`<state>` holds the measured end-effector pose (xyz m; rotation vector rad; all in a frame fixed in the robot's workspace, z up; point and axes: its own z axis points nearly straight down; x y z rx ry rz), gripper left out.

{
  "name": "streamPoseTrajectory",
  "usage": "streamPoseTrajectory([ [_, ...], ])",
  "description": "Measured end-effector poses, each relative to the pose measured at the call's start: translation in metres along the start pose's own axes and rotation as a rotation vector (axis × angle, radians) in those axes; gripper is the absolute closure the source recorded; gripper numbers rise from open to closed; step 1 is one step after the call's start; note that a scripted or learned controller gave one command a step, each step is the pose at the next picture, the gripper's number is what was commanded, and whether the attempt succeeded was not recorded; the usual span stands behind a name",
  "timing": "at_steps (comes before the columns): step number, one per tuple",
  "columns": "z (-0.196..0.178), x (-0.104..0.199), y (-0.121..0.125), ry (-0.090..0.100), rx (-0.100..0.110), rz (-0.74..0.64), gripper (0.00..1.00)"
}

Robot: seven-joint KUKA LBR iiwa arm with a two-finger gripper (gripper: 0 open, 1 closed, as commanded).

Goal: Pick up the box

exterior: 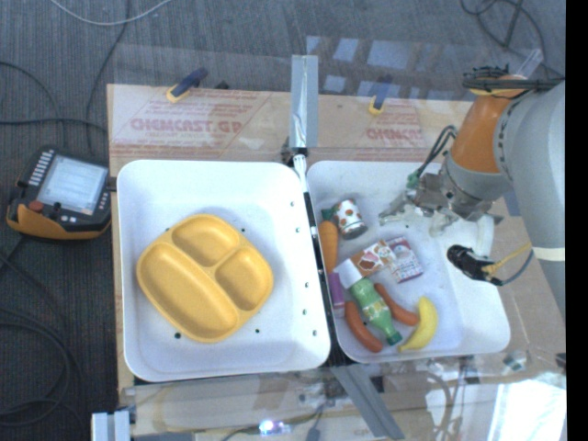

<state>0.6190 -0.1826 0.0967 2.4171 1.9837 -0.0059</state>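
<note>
Grey carpet with loose cables surrounded a plywood bench (230, 127); an orange-edged teach pendant (60, 194) lay on the floor off the bench's left side. Two shallow white bins sat side by side on the bench. Left bin (147, 186) held one yellow three-compartment plastic tray (206, 275), with bare white floor around it on all sides. Right bin (478, 329) was crowded along its left half and bottom, while its right half was mostly bare.

The small flat cardboard box with red-and-white print (390, 258) lay flat near the middle of the right bin, long axis running diagonally from lower left up to the right. A small printed can (349, 217) sat just above-left of it, apart. An orange carrot (328, 244) lay along the bin's left wall. A green bottle (374, 308) lay just below the box, flanked by two red sausages (396, 305), with a yellow banana (421, 325) to the right. Open floor lay right of the box.

The grey arm with its orange band (478, 136) reached in from the right; the gripper (415, 205) hung above and right of the box, apart from it. Whether it was open or clenched was unclear; nothing showed in it.
</note>
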Motion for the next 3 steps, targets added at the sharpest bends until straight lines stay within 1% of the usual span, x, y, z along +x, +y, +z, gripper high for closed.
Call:
streamPoseTrajectory([
  [1,0.007,-0.02,-0.044,0.009,-0.005,-0.109,0.0],
  [2,-0.055,-0.019,-0.054,0.008,0.015,0.24,0.0],
  [3,-0.151,-0.014,-0.086,0.005,0.016,0.386,0.0],
])
